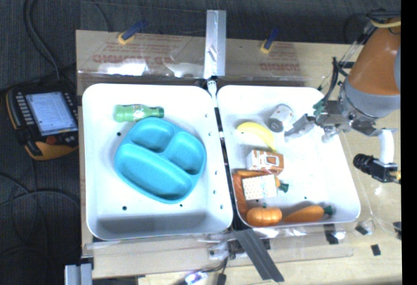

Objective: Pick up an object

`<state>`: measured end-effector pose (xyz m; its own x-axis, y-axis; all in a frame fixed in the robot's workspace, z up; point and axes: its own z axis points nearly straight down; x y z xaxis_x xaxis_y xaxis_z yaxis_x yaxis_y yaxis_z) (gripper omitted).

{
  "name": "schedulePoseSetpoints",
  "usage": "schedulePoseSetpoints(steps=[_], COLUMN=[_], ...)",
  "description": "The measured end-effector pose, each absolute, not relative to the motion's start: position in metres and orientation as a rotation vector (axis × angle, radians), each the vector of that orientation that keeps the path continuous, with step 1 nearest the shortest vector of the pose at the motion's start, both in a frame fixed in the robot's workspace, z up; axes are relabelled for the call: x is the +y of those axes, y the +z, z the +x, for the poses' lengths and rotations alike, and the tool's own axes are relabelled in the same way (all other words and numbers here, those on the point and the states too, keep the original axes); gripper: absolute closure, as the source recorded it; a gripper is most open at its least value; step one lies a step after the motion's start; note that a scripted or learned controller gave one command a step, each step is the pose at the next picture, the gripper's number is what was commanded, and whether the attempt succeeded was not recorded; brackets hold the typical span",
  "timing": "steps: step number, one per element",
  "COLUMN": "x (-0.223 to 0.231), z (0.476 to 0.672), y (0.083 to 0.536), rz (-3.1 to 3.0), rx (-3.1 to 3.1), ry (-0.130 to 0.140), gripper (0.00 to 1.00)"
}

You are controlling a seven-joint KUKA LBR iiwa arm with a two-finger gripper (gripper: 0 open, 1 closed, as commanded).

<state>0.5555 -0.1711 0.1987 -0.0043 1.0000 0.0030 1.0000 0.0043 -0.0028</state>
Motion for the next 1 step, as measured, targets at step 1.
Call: schedulePoseSetpoints(steps=[1], x=[-0.1041], z=[0.5904], y=[0.0898], rz=[-2.302], rx=[-2.153], ry=[-0.007], gripper=[0.0])
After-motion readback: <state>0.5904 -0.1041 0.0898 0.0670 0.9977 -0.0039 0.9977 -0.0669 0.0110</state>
